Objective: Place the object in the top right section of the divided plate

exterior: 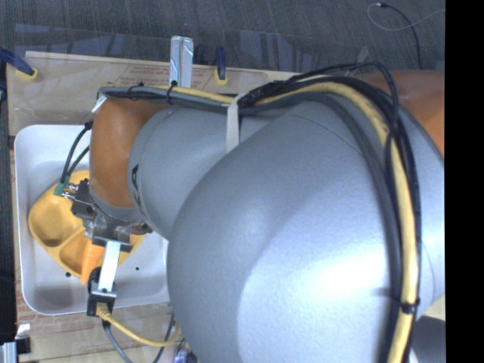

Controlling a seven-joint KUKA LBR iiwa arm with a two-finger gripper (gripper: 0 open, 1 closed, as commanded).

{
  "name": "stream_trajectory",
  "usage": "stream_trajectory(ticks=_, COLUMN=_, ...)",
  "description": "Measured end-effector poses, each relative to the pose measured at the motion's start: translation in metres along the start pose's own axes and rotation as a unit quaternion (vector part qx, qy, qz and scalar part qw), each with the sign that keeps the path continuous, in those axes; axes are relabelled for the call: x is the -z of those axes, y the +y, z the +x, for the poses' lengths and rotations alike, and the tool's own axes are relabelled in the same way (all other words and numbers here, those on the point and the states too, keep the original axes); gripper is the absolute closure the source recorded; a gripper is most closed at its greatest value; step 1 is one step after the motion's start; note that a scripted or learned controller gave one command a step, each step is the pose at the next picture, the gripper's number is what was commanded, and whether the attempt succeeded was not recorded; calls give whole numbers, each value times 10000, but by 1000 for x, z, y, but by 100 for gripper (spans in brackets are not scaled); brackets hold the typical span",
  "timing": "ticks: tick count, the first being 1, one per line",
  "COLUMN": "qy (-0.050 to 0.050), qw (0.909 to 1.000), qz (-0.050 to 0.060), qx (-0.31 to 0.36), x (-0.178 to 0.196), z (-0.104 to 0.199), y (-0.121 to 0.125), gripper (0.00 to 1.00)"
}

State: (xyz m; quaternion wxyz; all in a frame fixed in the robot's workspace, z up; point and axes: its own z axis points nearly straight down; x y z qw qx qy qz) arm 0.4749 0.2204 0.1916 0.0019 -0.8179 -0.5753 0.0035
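The grey arm's wrist [113,214] hangs over the yellow divided plastic plate [47,221] in the left white bin [30,150] (whether it grips anything, I cannot tell). An orange patch [85,261], perhaps the object, lies on the plate's near side, just beside the wrist.

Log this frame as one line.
arm covers most of view | gripper over yellow plate in left bin | grasp: cannot tell | placement: cannot tell
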Motion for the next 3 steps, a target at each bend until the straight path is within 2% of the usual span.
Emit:
stream_trajectory(ticks=1, qy=-4, qw=9916, qz=-2, qx=1291, x=-27, z=-2, y=1, gripper=100)
stream_trajectory(ticks=2, qy=-5, qw=9916, qz=-4, qx=1290, x=-27, z=-3, y=1, gripper=0)
stream_trajectory(ticks=3, qy=8, qw=9914, qz=-21, qx=1305, x=-9, z=-2, y=2, gripper=0)
